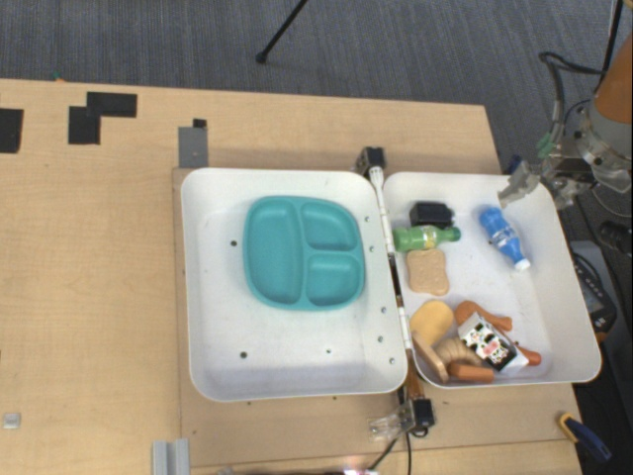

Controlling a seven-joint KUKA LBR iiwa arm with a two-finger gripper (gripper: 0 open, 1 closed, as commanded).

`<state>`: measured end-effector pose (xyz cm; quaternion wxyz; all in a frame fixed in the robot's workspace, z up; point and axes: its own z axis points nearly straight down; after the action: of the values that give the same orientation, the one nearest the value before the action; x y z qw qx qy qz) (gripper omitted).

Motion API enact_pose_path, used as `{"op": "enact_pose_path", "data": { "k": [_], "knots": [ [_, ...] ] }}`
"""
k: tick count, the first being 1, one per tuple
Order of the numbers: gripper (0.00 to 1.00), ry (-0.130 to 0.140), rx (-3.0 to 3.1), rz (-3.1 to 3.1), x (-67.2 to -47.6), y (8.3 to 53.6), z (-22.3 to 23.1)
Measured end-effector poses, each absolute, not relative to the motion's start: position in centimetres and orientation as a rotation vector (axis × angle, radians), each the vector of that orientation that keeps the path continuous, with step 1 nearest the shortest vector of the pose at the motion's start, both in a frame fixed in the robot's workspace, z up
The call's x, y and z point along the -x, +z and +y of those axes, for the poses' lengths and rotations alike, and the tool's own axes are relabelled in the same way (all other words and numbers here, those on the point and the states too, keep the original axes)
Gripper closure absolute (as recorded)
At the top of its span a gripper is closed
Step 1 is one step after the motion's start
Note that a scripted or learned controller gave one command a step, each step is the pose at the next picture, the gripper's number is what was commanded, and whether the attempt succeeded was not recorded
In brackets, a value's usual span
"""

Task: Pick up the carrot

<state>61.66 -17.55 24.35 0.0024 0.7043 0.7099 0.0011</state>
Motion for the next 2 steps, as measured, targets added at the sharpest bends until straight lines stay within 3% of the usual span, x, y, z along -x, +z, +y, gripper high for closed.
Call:
{"op": "enact_pose_path", "data": {
  "k": [1,2],
  "knots": [
    [0.0,-0.007,-2.465,1.963,-51.3,9.6,-13.9],
    [0.0,0.015,-2.534,1.852,-50.0,18.8,-7.5]
  ]
}}
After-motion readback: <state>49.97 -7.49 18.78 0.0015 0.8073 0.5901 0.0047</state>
